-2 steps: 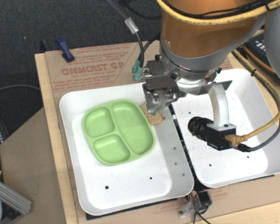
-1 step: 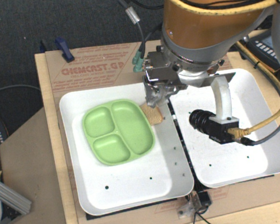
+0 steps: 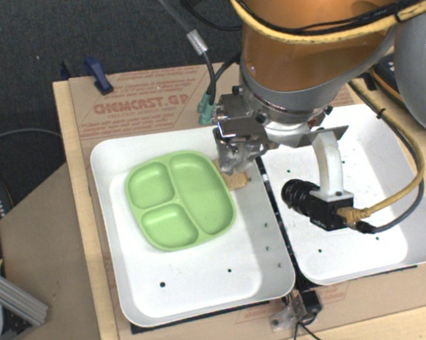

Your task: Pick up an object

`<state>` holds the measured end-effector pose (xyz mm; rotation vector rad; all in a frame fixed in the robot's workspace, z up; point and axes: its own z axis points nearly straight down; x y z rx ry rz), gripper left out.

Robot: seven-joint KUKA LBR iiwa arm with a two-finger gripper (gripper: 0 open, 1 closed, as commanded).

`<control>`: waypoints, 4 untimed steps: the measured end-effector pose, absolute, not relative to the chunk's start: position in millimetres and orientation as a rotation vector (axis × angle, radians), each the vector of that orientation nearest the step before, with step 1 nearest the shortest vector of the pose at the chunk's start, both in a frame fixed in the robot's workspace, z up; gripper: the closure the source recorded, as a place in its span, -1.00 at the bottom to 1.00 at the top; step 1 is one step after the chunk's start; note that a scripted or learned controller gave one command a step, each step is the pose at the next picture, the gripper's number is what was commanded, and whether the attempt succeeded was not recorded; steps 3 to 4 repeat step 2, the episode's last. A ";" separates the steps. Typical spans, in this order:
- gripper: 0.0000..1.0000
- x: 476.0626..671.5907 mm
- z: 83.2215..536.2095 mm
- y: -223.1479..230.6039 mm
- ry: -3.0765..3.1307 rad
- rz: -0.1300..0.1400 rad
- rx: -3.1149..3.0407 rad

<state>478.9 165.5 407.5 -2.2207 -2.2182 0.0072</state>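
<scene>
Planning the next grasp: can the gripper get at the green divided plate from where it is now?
Probably yes. The gripper hangs at the right rim of the green divided plate in the left bin, and nothing lies on the plate or between them.

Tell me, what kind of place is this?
Probably a robotics lab or test bench. A big orange and grey robot arm reaches over two white bins on a board, one holding a green divided plate, with loose cables running around.

Green tray [image 3: 179, 200] fills left bin's [image 3: 136, 294] upper half – front free
</scene>
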 end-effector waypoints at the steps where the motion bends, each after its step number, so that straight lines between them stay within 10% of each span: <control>1: 1.00 479.4 412.0 112.8 -2.214 0.004 -2.228; 4: 1.00 479.8 419.3 59.4 -2.216 -0.002 -2.231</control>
